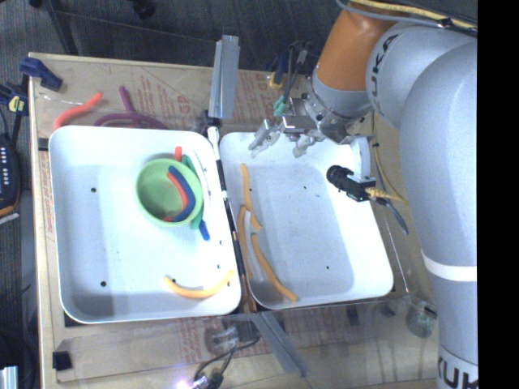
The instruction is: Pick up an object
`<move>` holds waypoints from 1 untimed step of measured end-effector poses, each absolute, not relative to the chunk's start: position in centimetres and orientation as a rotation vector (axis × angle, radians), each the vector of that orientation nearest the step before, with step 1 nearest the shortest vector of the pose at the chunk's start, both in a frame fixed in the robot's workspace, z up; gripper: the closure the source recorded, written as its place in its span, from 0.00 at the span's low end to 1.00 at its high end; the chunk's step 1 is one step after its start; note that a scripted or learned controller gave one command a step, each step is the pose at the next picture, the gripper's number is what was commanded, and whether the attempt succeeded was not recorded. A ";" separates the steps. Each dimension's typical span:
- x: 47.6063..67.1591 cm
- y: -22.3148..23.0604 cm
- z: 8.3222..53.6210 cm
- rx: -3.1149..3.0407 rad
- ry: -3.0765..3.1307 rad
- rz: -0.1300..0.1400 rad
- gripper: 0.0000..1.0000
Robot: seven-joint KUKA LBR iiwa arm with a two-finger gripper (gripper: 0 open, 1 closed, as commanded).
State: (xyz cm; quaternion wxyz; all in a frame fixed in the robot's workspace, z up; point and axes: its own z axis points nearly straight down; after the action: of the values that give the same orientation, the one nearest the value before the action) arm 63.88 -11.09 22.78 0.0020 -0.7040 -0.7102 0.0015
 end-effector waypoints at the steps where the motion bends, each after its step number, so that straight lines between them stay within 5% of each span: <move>1: 65.4 -9.3 14.6 -2.141 -2.298 0.006 0.00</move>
State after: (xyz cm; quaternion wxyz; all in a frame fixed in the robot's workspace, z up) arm 65.44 -9.35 14.60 0.0004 -0.6816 -0.7318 0.0018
